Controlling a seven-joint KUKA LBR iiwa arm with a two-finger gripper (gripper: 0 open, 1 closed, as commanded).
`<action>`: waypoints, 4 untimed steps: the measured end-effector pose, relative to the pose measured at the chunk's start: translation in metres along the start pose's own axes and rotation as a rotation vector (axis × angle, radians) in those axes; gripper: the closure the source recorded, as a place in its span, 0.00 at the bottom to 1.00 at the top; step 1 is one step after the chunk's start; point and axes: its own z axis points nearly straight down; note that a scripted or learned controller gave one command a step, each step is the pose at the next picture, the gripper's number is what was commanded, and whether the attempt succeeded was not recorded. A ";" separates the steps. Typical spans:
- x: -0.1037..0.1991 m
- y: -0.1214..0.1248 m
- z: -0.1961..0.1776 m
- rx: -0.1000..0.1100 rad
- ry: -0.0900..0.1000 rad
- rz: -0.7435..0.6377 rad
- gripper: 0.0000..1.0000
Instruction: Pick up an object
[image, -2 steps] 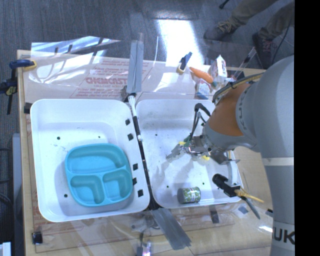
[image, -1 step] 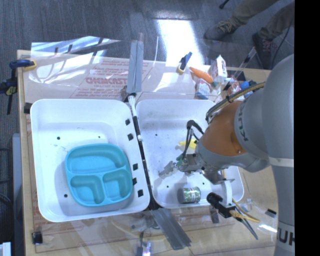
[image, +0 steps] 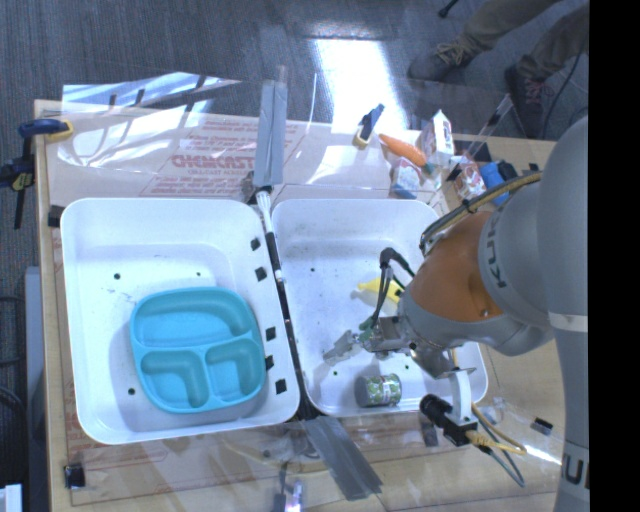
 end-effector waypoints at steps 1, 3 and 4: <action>-0.001 0.000 -0.007 0.004 0.001 -0.001 1.00; -0.002 0.000 -0.014 0.010 0.003 -0.003 1.00; 0.040 0.039 -0.174 -0.002 -0.002 0.157 1.00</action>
